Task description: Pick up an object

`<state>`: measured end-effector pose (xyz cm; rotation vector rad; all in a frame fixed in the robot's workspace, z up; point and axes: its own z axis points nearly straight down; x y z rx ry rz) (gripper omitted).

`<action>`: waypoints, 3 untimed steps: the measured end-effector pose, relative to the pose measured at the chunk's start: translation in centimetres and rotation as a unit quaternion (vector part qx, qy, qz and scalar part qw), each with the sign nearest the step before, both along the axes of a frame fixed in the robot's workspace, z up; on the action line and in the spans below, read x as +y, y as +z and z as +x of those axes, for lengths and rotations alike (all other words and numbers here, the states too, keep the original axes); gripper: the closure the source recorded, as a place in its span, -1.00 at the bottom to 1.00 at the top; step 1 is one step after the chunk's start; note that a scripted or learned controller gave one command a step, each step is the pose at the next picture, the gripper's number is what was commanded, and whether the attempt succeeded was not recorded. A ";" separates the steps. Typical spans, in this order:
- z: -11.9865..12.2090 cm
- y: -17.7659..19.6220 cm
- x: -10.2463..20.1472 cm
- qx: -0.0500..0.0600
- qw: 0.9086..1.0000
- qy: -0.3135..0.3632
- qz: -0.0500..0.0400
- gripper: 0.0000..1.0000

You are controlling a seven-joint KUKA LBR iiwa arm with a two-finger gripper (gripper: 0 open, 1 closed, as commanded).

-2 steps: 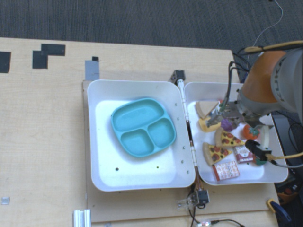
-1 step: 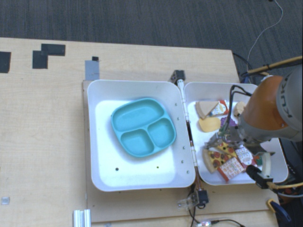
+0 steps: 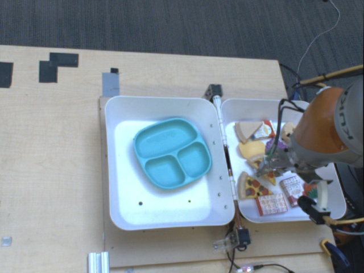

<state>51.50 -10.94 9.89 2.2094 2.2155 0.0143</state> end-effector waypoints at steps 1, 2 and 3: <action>1.2 12.3 7.0 0.005 1.000 0.001 0.002 1.00; 1.2 13.3 7.0 0.004 1.000 0.004 0.001 1.00; 1.4 14.3 7.1 0.003 1.000 0.007 0.002 1.00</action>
